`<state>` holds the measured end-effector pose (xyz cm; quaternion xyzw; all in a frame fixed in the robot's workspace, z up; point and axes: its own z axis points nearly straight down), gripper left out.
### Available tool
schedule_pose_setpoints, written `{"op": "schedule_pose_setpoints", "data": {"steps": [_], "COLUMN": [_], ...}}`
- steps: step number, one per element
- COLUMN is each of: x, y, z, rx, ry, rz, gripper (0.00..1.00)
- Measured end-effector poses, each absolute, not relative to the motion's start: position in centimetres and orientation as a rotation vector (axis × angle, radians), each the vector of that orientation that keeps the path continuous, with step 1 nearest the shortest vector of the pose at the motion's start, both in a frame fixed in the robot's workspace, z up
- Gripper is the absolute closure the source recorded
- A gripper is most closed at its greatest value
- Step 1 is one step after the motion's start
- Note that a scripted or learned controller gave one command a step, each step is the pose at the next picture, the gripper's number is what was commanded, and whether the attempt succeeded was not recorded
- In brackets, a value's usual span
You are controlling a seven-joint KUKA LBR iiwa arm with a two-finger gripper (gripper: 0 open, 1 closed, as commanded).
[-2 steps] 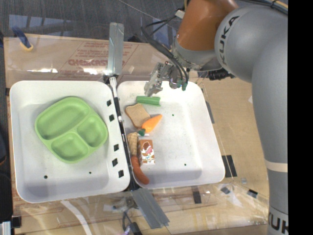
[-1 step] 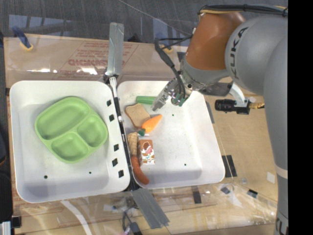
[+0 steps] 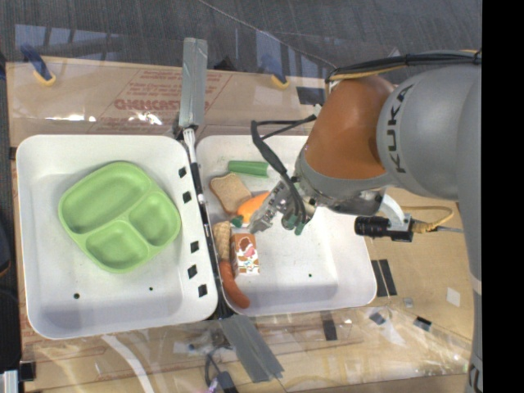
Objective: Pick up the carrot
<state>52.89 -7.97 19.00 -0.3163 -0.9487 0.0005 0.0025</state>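
Carrot (image 3: pixel 252 205) axis slants lower-left to upper-right, under hand (image 3: pixel 277 214).

Right bin (image 3: pixel 344 289): open floor across centre and right. Left wall crowded — bread slice (image 3: pixel 229 191), carrot (image 3: pixel 252 205), small carton (image 3: pixel 245 254), sausage (image 3: pixel 231 286) packed close together. Green stick (image 3: pixel 248 169) lies near the back wall.

Orange carrot (image 3: pixel 255 202), green plate (image 3: pixel 119 215), white bins (image 3: pixel 37 219).

Arm (image 3: pixel 409 129) reaching from right, tool (image 3: pixel 278 213) lowered
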Motion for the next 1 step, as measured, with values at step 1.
{"op": "schedule_pose_setpoints", "data": {"steps": [1], "x": [56.54], "y": [-1.66], "z": [23.85], "rx": [-0.83], "ry": [-3.033], "rz": [-0.002], "gripper": [1.0]}}
